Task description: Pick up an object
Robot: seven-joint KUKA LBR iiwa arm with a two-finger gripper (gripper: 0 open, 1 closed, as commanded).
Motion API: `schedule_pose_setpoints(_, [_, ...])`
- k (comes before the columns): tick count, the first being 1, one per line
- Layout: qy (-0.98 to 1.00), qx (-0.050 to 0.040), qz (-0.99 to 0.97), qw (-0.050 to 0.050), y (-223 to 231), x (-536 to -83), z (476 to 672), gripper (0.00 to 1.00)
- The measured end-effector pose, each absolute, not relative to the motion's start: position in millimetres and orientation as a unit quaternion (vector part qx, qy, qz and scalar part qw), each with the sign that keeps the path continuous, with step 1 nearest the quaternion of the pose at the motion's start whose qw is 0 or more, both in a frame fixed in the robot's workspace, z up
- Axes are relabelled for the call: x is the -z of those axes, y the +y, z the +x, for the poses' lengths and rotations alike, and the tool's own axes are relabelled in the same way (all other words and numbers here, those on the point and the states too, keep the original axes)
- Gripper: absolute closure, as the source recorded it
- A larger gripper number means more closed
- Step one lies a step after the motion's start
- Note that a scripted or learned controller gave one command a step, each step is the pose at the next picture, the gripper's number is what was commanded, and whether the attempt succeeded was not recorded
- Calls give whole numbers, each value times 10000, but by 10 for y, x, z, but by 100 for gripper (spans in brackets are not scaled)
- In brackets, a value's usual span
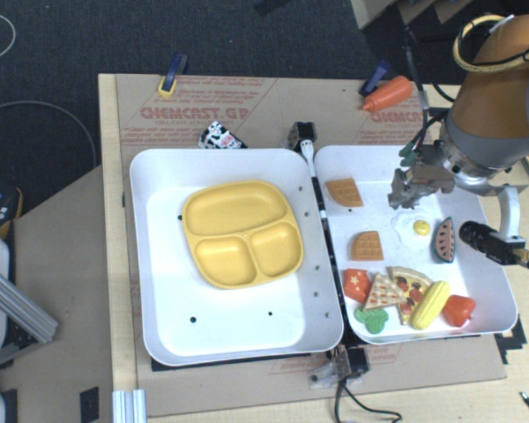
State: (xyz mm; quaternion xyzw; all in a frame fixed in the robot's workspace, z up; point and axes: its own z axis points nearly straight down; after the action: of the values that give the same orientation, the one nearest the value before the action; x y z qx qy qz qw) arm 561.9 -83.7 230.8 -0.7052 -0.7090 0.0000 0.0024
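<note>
Camera view: the gripper (413,194) hangs above the right bin (502,280), finger spacing indiscernible and nothing visibly held, placed for a descent onto the fried egg (417,229) just at its 6 o'clock, the yellow divided plate (242,233) lying at 9 o'clock.

glossy yellow plastic divided plate (242,233), smooth white plastic bins (159,263), matt brown cardboard bench top (247,104), shiny plastic toy corn (429,304)
</note>
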Motion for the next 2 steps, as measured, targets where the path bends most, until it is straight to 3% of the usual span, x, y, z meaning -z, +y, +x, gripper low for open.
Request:
schedule_pose_setpoints(1, [-7082,-6,-7060,21,-576,-2216,5615,100])
schedule_pose_setpoints(2, [-7071,10,-7071,-12,-635,-2346,5584,100])
